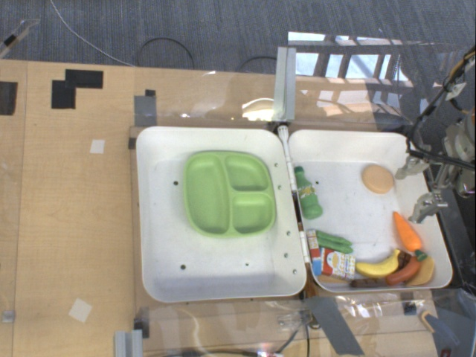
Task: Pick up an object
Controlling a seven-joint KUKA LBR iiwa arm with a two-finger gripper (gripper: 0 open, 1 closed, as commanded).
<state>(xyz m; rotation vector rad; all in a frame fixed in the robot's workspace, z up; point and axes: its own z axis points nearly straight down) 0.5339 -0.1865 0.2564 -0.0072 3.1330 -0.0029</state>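
- Gripper (419, 189): 2 metallic fingers spread apart, clamping nothing, over the right bin's (338, 147) rim.
- Tapered orange carrot (406, 231) just below it.
- Round tan cookie (378, 178) to its left.
- Curved yellow banana (381, 266) lower-left.

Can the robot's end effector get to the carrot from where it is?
Probably yes. The end effector hangs at the right bin's edge, close above the carrot, with nothing lying over the carrot.

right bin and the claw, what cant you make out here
- Claw, camera view: small against the bin's right rim, its fingers too small to read.
- Red sausage: partly covered by the banana.
- Small carton: print too small to read.
- Arm: cut off by the right edge.
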